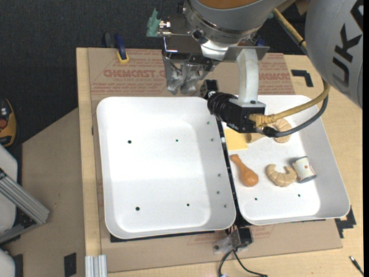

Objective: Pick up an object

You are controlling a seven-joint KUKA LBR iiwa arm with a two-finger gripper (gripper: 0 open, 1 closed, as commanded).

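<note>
Brown cardboard covers your tabletop (pixel 144 68) under two glossy shallow white plastic bins (pixel 155 166). Your metal fingers (pixel 183 79) hang past the far rim of the left bin; whether they are apart, you cannot tell. Well right of them lie a smooth orange wooden spoon-shaped piece (pixel 244 171), a lumpy tan croissant (pixel 281 176) and a small white cylinder (pixel 303 169).

I'm seeing two white bins (pixel 155 224), an orange spoon-shaped piece (pixel 245 171), a tan croissant shape (pixel 281 176), a yellow square (pixel 236 138) and red lettering on the brown cardboard (pixel 124 72).
</note>
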